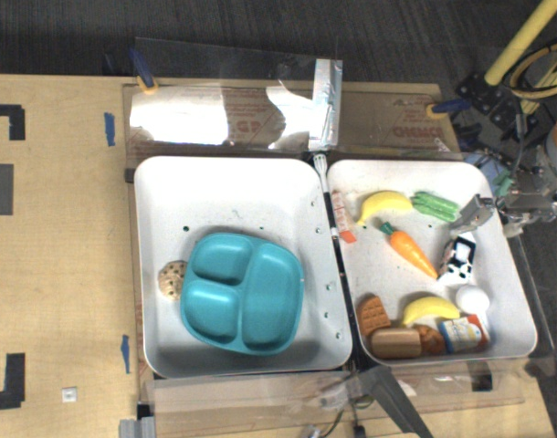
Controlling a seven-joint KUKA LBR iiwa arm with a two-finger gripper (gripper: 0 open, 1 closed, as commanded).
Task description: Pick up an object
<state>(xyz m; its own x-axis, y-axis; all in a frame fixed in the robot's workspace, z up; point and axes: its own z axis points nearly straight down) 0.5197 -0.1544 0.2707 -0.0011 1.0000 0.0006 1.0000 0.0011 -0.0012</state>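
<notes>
The right bin (pixel 388 176) holds several toy foods. A yellow banana (pixel 384 204) and a green pickle-like piece (pixel 436 205) lie at its far side. An orange carrot (pixel 412 250) lies in the middle. A black-and-white cow toy (pixel 459 258) and a white egg (pixel 471 297) sit at the right. At the near side lie a second banana (pixel 430 309), a small bottle (pixel 463 333), a brown sausage (pixel 396 341) and a waffle-like piece (pixel 373 312). My gripper (pixel 477 211) hangs at the bin's right side, just right of the green piece and above the cow toy.
The left bin (pixel 169 185) bears a teal divided plate (pixel 243 291) with a cookie (pixel 173 279) at its left. A clear plastic panel (pixel 233 108) stands behind the bins. Cables and a yellow pole (pixel 525 35) crowd the far right corner.
</notes>
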